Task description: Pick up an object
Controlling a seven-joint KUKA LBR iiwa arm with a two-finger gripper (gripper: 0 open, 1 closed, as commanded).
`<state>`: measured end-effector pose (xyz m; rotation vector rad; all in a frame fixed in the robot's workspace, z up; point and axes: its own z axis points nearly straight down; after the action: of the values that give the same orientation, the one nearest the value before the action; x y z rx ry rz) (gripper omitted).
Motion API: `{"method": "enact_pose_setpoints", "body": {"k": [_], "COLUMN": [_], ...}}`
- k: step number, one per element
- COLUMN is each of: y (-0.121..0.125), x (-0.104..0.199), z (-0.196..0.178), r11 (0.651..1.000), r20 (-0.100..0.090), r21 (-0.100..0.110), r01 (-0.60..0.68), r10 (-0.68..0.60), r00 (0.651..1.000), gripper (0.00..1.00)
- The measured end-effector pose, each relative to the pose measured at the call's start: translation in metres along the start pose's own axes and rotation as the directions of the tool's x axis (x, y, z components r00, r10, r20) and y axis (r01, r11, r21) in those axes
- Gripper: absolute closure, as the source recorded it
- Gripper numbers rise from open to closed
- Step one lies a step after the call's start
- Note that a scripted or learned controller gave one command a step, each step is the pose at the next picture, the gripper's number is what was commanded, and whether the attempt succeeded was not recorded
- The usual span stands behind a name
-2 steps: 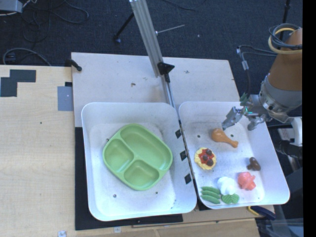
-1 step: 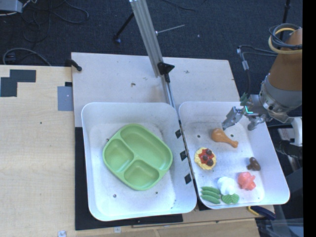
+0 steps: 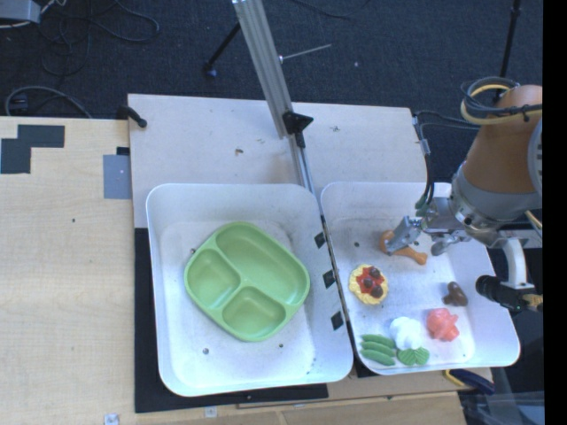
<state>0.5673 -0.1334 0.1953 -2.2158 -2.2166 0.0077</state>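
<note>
The left bin [image 3: 168, 326] holds 1 green plate [image 3: 247, 280] with 3 compartments. The right bin [image 3: 372, 204] holds the arm's gripper [image 3: 409, 235], low over an orange-tan toy [image 3: 403, 250] near the bin's middle; whether its jaws grip it I cannot tell. Nearer lie a fruit tart [image 3: 368, 284], green pea pods [image 3: 379, 349], a white ball [image 3: 406, 330], a red piece [image 3: 442, 323] and a small brown piece [image 3: 455, 294].

Dark blue carpet [image 3: 133, 34] (strewn with cables [image 3: 53, 11]) surrounds a pale wooden bench [image 3: 62, 264].
</note>
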Motion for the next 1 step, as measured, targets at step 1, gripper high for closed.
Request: {"method": "enact_pose_setpoints", "body": {"k": [1], "y": [0.0075], "x": [0.0053], "z": [0.047], "r11": [1.0], "r20": [0.001], "r21": [-0.006], "r01": [-0.003], "r10": [0.003], "r00": [1.0], "gripper": [0.0]}}
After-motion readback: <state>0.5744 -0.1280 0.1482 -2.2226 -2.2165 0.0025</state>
